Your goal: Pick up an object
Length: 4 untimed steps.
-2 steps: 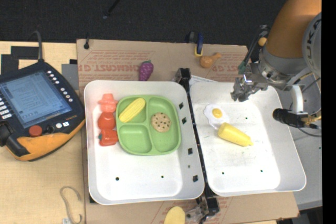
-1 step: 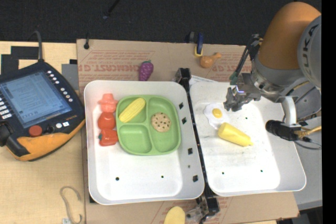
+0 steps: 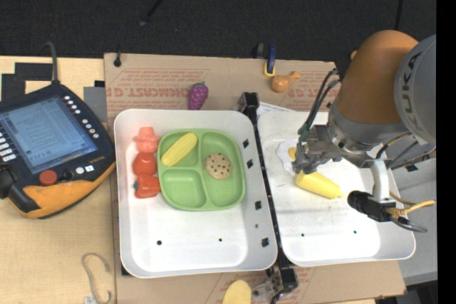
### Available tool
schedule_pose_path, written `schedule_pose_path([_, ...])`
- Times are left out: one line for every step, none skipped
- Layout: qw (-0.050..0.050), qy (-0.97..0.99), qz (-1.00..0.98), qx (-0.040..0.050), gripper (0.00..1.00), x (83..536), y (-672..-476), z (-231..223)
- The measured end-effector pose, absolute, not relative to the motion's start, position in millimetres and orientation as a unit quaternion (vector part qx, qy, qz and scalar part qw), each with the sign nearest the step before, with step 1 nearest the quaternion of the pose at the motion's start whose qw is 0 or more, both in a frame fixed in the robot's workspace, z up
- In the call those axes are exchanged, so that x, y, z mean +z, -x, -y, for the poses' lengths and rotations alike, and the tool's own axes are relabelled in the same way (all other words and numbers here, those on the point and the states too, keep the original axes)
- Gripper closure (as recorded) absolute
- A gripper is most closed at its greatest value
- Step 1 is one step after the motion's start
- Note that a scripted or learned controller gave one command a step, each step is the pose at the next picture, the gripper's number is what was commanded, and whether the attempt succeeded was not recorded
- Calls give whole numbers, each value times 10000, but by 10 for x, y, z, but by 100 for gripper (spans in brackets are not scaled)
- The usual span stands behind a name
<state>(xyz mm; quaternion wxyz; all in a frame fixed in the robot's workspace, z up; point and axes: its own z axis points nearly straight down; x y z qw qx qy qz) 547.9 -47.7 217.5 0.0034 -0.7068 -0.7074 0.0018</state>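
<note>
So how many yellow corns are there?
2. One corn lies in the green tray, left bin. The other corn lies in the right bin by the gripper.

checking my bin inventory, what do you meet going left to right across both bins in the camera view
red toy figure → yellow corn cob on the green divided plate → cookie → gripper → yellow toy in the right bin
</note>
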Motion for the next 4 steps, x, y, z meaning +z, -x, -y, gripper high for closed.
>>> schedule_pose_path([26,7066,7076,10,100,2336,-5191,196])
schedule_pose_path([24,7069,7073,14,100,2338,-5088,126])
schedule_pose_path([10,7071,7071,8,100,2287,-5199,128])
schedule_pose_path([20,7070,7072,14,100,2336,-5055,221])
